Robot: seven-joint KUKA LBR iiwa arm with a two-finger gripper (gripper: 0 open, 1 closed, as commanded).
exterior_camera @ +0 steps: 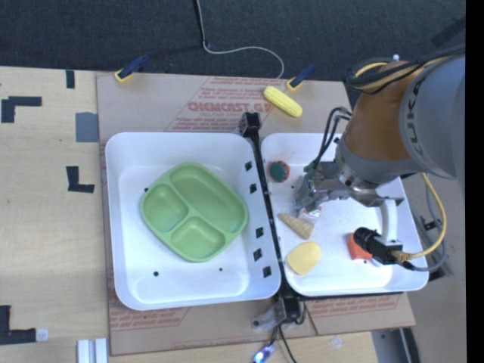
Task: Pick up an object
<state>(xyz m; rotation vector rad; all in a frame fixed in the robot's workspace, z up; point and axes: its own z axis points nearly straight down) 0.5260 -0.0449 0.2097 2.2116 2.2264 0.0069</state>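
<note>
My gripper [308, 201] hangs low over the middle of the right bin [393, 282], under the grey and orange arm. Just below and left of it lies a tan cone-shaped piece [296, 224], very close to the gripper's tip; I cannot tell whether they touch. A pale yellow rounded lump [303, 258] rests nearer the bin's front. A small green and red ball [280, 170] sits at the bin's back left, apart from the gripper.
The left bin [125, 225] holds a green divided plate [193, 211]. A yellow corn-like toy [283, 102] lies on the cardboard behind the bins. A black divider [259, 195] runs between the bins. The arm covers the right bin's back right.
</note>
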